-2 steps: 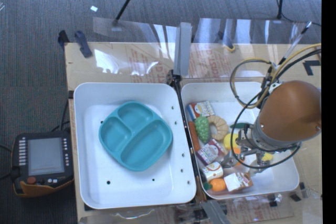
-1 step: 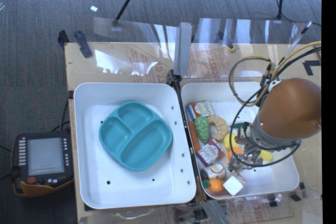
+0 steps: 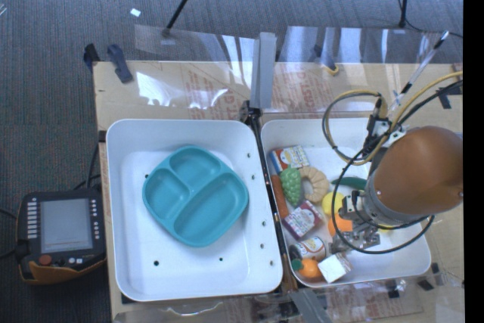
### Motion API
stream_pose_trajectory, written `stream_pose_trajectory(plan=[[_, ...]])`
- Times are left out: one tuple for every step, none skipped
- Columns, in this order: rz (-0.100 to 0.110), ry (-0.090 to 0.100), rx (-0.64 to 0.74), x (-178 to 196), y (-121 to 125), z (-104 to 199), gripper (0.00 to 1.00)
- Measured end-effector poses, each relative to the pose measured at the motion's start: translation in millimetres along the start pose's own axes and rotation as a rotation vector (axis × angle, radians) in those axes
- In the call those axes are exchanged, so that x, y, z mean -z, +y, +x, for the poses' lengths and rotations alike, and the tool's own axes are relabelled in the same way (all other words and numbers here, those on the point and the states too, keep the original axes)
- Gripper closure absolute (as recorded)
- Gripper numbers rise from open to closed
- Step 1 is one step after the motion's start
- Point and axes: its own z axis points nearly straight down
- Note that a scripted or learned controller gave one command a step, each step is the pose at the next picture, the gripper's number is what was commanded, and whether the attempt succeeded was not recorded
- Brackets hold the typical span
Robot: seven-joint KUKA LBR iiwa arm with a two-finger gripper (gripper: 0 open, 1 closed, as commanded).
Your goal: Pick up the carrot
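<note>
Faint red print on the bench top (image 3: 302,91) — unreadable, food packet labels (image 3: 302,219) too small.

The arm (image 3: 414,174) ends in a broad, rounded orange band above a grey wrist. Yellow and black cables (image 3: 355,121) loop around it. The metal pincer (image 3: 361,227) below is dark grey.

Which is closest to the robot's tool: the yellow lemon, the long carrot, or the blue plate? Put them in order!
From the tool:
1. Yellow lemon, just to its left in the right bin.
2. Carrot, along that bin's left wall.
3. Blue plate, far off in the left bin.
</note>
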Motion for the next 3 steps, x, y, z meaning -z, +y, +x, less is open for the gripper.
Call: stream_pose_trajectory(plan=[[0.001, -0.004, 0.008, 9, -1, -5, 1.00], [0.001, -0.008, 0.016, 18, -2, -11, 1.00], [0.001, -0.013, 0.022, 26, -3, -16, 1.00]])
